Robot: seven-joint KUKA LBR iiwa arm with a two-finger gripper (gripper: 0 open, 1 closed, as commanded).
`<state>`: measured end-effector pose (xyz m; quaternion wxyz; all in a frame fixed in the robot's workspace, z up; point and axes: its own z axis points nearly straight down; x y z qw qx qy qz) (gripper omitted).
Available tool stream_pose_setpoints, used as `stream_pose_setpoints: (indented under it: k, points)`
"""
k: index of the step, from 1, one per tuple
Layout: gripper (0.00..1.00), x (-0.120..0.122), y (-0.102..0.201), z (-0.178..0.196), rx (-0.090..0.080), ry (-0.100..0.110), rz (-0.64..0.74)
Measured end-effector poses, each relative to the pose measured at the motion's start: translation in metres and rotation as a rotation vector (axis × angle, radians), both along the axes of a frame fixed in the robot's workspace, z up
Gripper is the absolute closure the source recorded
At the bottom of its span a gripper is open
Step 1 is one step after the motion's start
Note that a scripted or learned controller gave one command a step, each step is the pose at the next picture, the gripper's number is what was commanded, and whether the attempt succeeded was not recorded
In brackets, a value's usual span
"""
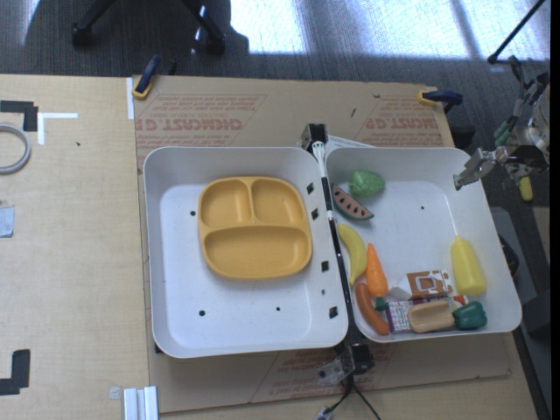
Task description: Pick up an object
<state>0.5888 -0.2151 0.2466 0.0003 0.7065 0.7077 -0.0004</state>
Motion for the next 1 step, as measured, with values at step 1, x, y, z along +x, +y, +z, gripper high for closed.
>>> stream_pose_setpoints:
  k: [1]
  points:
    - [0.00, -0.0171, -0.0038, -0.1083, 0.000, -0.019, -0.197]
